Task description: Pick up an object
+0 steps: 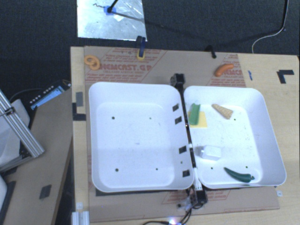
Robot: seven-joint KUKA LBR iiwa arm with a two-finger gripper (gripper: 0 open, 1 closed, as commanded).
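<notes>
Whether my fingers are open or closed I cannot tell; nothing is gripped as far as this view shows.

Candidates all lie in the right bin (269, 139); the left bin (93, 125) is alongside, the two touching along the middle divide.

- Green pepper (239, 175): near the front edge, towards the front right corner; long, curved, glossy; probably light, hard plastic and slippery; I would take it across the thick middle, jaws square to its length.
- Pale block (209, 152): close to the left edge, just behind the pepper; looks boxy and stiff, with flat sides; probably the easiest hold, though the wall beside it leaves little room for one finger.
- Tan wedge (222, 110): near the back edge, lying flat; tapered, so likely to squirt out if pinched near the tip; grip the broad end.
- Green piece (194, 112) lying on a yellow pad (202, 121), hard against the left edge; the pad looks soft and thin; poor clearance.

Judgement: the pepper is best, being well apart from the walls and the other items; light squeeze, slow lift.
</notes>
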